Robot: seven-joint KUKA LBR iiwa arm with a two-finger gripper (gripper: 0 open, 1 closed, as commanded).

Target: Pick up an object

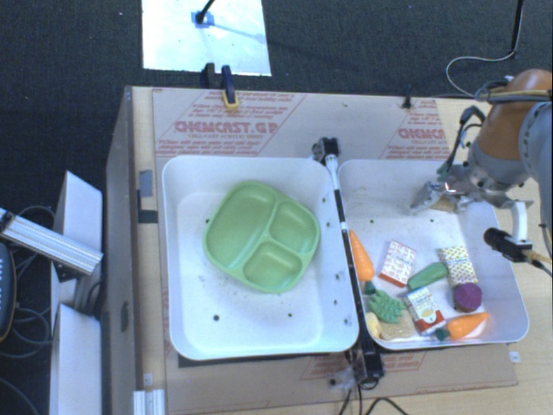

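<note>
A green divided plate (pixel 262 236) is held by the left bin (pixel 186 318); toy foods (pixel 423 292) are heaped in the right bin (pixel 380 193). The pincer (pixel 436 194) is seen spread, with nothing held.

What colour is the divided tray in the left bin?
Light green; the divided tray shows plainly in the camera view.
</note>
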